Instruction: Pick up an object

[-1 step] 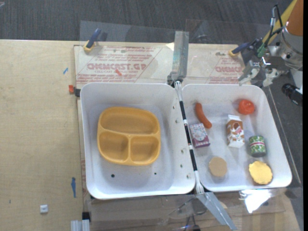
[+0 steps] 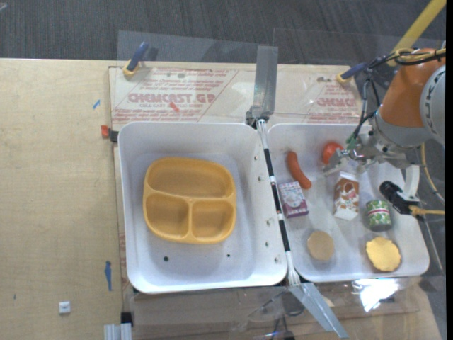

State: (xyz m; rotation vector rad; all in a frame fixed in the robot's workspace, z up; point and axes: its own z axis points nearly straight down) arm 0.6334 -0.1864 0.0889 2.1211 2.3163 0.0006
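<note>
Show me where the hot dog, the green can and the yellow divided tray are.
hot dog (image 2: 298, 170), camera view, middle of the sausage.
green can (image 2: 378, 215), camera view, its side label.
yellow divided tray (image 2: 189, 178), camera view, floor of its large compartment.

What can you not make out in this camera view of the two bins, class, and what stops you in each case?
1. Gripper: whether it is open or shut; too small and tangled with cables.
2. Small purple box: its printed label, too small to read.
3. Carton: its top end, hidden under the gripper.
4. Arm: cut off by the right edge.
5. Red ball: partly hidden by the gripper, so contact is unclear.
</note>
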